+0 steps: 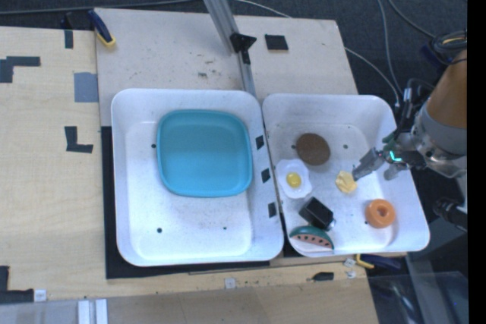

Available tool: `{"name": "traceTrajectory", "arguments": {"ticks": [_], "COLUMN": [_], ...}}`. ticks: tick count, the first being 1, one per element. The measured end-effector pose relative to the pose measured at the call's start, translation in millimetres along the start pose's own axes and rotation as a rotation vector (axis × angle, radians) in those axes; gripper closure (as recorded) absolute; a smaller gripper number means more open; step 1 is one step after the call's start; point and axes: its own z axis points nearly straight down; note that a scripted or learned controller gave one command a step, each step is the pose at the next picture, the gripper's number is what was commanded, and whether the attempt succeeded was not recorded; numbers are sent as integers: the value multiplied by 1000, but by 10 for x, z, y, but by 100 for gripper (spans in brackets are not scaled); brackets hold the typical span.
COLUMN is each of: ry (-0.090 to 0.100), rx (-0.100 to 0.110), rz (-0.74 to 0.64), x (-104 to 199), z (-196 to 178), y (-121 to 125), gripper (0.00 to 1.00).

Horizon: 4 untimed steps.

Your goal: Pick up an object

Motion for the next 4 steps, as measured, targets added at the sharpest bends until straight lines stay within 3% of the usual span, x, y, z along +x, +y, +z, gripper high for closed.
{"name": "traceTrajectory", "arguments": {"ticks": [1,3,4], "ry": [0,1,-1], "rx": [0,6,-2], "rz": [0,0,0], "x": [0,108,107], "z": [0,1079,1217], "y": [0,-87,-83], "gripper": [0,0,0]}}
